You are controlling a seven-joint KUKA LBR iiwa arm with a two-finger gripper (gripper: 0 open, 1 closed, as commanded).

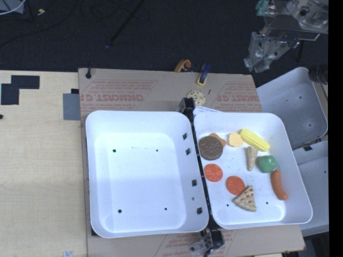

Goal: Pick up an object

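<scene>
The hand [262, 55] hangs high at the upper right of the camera view, over the dark area beyond the table [37, 159], clear of both bins; whether its grip is spread or pressed together cannot be told at this angle, and nothing can be seen between its tips. Everything to pick lies below and a little to the left of the hand, in the right bin [292, 208]. Nearest the hand along the bin's far side is a yellow corn cob [254, 140], with a small pale yellow round piece [235, 140] just beside it on the side away from the hand. Further left sits a dark brown round patty [210, 148], overlapping an orange-brown piece [218, 139] behind it. Below the corn is a tan cone-like piece [251, 157], and next to that a green round item [266, 163]. An orange sausage [278, 185] lies close to the bin's right wall, nearly straight beneath the hand but well apart from it. Two red slices [213, 172] [235, 184] rest nearer the bin's middle, and a pizza wedge [246, 199] lies farthest from the hand, toward the near edge. The left bin [96, 143] sits farther off to the left, touching the right bin along a black hinge strip [194, 159]. A speckled cookie [196, 97] lies on the cardboard sheet [134, 92] just beyond the bins, below and left of the hand.
</scene>
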